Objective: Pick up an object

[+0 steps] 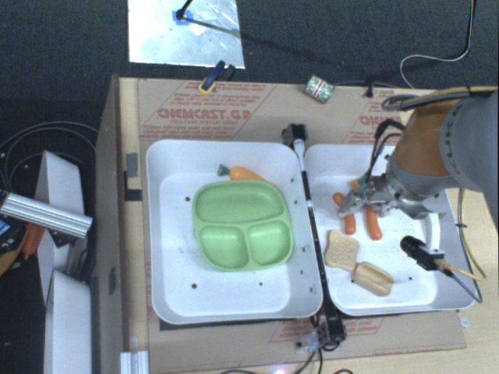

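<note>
I am seeing the grey arm with the orange band [437, 142] reaching in from the right of the frame, over the right white plastic bin [390, 306]. In the left white bin [175, 287] a green divided plate [242, 224] is lying, with an orange carrot [248, 174] at its upper edge. The gripper [365, 199] is hovering over small orange sausages [373, 224]; I cannot tell how its grasp stands. A toast slice [341, 250] and a tan bread roll [373, 278] are lying lower down.
</note>
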Available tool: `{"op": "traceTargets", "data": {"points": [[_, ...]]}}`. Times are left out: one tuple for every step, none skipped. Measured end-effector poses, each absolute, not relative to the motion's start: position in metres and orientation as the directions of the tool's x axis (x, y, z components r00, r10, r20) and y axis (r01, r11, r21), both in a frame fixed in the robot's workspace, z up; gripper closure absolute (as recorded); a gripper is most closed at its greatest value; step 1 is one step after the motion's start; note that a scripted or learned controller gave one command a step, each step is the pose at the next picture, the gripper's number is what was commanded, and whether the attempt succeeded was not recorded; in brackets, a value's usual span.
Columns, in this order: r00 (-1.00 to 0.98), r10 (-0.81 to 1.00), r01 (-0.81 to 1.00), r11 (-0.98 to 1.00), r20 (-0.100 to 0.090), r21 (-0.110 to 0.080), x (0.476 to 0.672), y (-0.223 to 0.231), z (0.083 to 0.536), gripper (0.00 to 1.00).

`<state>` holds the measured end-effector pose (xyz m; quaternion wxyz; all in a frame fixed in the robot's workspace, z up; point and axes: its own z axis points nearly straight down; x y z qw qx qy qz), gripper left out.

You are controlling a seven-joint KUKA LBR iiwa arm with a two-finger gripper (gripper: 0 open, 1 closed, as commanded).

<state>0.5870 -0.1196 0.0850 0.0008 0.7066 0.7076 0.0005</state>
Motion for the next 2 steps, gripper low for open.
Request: {"op": "traceTargets", "data": {"points": [[-0.002,1.0,1.0,0.002,0.0,0.003,0.588,-0.119,0.096,1.0],[-0.004,1.0,1.0,0.004,0.001,0.004,0.554,-0.053,0.202,1.0]]}}
